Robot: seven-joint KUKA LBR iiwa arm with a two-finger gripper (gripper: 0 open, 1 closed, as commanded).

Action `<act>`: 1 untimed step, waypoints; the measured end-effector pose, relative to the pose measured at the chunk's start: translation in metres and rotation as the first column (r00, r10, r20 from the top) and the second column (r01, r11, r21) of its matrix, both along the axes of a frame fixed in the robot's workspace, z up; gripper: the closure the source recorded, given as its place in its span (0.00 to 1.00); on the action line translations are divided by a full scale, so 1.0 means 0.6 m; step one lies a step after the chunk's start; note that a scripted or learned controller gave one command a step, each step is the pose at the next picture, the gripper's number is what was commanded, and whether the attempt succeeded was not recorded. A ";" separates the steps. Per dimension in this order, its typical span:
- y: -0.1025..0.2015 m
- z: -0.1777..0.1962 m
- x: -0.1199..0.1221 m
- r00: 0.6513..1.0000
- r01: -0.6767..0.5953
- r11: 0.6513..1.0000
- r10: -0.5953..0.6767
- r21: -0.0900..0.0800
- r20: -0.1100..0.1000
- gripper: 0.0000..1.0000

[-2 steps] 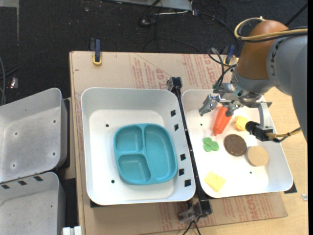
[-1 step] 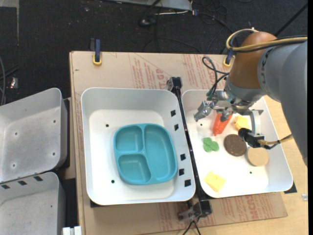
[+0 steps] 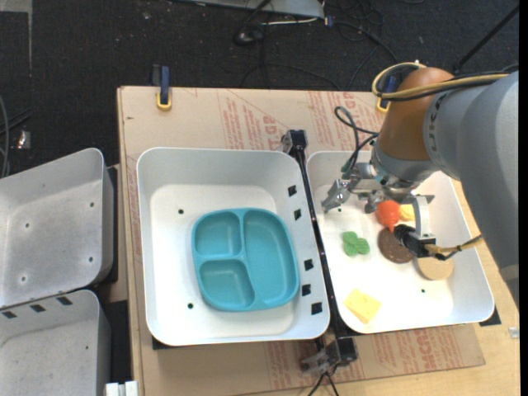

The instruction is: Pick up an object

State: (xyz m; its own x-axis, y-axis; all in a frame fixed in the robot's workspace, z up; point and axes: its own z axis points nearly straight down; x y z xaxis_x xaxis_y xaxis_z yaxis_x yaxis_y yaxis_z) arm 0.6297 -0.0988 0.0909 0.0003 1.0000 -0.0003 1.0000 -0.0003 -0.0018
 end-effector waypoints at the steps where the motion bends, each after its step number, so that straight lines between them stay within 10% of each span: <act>1: 0.000 0.020 0.001 1.000 0.000 1.000 0.000 -0.001 0.004 1.00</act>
State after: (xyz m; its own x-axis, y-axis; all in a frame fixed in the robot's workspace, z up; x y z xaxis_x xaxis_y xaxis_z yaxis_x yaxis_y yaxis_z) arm 0.6306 -0.0990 0.1029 0.0006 1.0000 -0.0012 1.0000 -0.0006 0.0018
